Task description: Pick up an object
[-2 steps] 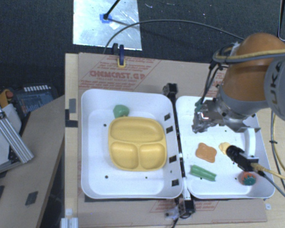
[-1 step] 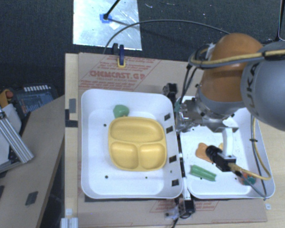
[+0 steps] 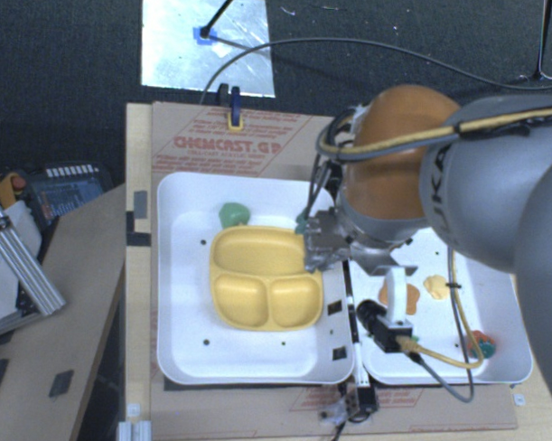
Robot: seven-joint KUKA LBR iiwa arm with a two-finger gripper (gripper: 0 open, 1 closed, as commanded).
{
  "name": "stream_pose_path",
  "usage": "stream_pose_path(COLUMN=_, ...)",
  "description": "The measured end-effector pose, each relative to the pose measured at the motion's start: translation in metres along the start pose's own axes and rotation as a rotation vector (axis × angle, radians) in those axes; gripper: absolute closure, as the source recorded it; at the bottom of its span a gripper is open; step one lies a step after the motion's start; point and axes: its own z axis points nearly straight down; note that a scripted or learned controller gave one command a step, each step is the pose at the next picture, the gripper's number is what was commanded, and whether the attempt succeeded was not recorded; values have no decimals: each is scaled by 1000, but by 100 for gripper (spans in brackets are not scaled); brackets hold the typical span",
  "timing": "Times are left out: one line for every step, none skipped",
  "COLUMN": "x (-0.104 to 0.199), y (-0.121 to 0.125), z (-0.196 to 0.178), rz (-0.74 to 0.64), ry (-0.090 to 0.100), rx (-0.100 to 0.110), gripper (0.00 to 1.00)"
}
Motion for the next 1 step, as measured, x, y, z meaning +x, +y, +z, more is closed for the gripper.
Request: stream_pose_path(x=-3, y=1, z=-1, rz=6, ry=-2, rx=-2, gripper=0)
